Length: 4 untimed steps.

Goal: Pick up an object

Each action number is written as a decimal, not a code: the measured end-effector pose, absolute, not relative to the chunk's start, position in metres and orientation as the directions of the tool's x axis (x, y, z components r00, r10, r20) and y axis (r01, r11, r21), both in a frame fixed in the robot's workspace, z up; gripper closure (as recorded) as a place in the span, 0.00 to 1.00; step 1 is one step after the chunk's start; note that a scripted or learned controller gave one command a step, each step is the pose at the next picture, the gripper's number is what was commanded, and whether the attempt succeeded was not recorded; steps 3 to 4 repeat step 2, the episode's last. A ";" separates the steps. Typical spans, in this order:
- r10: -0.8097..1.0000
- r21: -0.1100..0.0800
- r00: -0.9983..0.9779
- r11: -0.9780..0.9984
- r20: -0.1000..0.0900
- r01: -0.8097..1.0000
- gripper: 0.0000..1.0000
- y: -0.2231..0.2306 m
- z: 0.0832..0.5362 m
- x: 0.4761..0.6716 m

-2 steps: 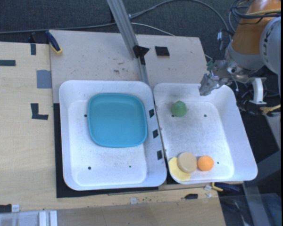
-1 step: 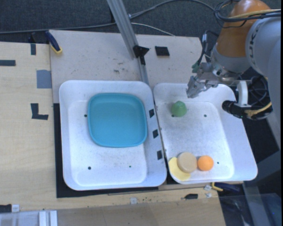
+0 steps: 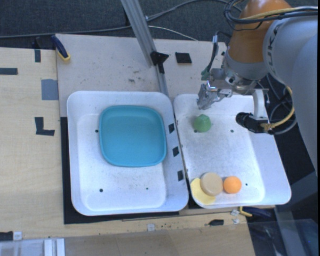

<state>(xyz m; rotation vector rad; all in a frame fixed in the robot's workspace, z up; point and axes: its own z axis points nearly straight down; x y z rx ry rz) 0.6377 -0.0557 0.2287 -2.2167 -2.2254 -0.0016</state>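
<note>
A green ball [image 3: 202, 123] lies near the far left corner of the right bin [image 3: 256, 159]. My gripper [image 3: 207, 98] hangs just above and behind it, apart from the ball, with nothing seen between its fingers. At the bin's near edge sit a tan round piece [image 3: 211, 184] on a yellow flat shape [image 3: 198, 193], and an orange ball [image 3: 232, 185] beside them.
The left bin [image 3: 80, 143] holds a teal square plate [image 3: 132, 135]. A grey metal post [image 3: 144, 33] slants down to the gap between the bins. A black cable fitting [image 3: 250, 122] hangs from the arm over the right bin's far side.
</note>
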 end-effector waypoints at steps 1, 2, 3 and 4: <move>1.000 -0.001 -0.004 0.004 0.001 1.000 1.00 -0.011 0.224 0.639; 1.000 -0.001 -0.006 0.006 0.001 1.000 1.00 0.051 0.226 0.629; 1.000 -0.001 -0.006 0.006 0.001 1.000 1.00 0.051 0.226 0.629; 1.000 -0.001 -0.006 0.006 0.001 1.000 1.00 0.051 0.226 0.629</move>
